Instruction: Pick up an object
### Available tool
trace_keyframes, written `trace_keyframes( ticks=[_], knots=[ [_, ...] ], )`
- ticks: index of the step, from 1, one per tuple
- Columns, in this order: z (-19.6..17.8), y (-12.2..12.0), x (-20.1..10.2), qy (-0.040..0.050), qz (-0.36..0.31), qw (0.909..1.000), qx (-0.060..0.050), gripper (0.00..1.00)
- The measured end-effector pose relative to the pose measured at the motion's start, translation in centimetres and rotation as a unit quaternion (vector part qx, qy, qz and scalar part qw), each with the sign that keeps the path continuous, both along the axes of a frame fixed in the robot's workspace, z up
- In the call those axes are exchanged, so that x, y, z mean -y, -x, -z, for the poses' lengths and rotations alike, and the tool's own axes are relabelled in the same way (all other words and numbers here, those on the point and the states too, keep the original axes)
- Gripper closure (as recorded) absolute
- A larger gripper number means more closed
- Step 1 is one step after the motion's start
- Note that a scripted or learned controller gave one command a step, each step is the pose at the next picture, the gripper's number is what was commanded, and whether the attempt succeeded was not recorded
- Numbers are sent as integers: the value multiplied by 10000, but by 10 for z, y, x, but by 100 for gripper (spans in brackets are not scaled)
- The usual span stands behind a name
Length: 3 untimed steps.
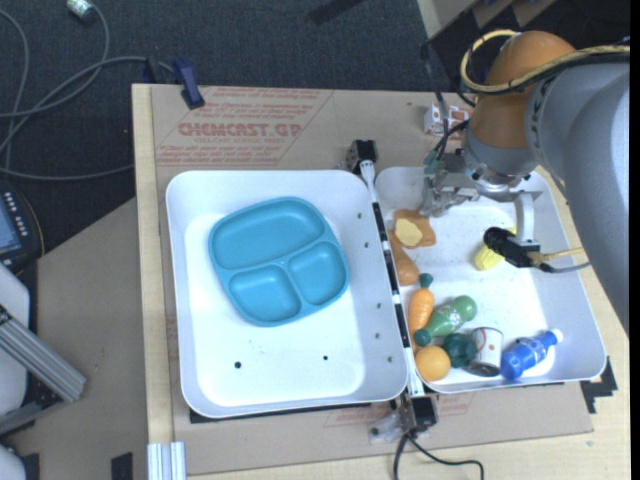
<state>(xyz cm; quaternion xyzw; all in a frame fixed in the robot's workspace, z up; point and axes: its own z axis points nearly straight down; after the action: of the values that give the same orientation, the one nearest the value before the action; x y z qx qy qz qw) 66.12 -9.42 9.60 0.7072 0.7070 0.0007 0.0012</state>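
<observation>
My gripper point(436, 198) hangs low over the far left part of the right bin point(570, 313), just right of a tan potato-like piece point(409, 232) that lies against the bin's left wall. Nothing shows as held. Near the bin's front lie an orange carrot point(422, 308), a green bottle point(453, 314), an orange fruit point(433, 363), a small can point(488, 349) and a blue bottle point(524, 354). A yellow object point(486, 259) rests mid-bin, partly hidden by the robot's wrist.
The left bin point(200, 358) holds a blue divided plate point(277, 259). A clamp point(362, 155) sits at the far end of the seam between the bins. The grey arm point(585, 118) covers the right bin's far right side.
</observation>
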Motion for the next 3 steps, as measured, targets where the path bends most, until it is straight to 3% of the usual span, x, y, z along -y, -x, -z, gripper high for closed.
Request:
trace_keyframes(
  ticks=[1, 2, 3],
  knots=[
    [1, 0, 0, -1, 1, 10000, -7, 0],
    [12, -6, -3, -1, -5, 10000, -4, 0],
    [0, -7, -3, 1, -7, 10000, 17, 100]
  ],
)
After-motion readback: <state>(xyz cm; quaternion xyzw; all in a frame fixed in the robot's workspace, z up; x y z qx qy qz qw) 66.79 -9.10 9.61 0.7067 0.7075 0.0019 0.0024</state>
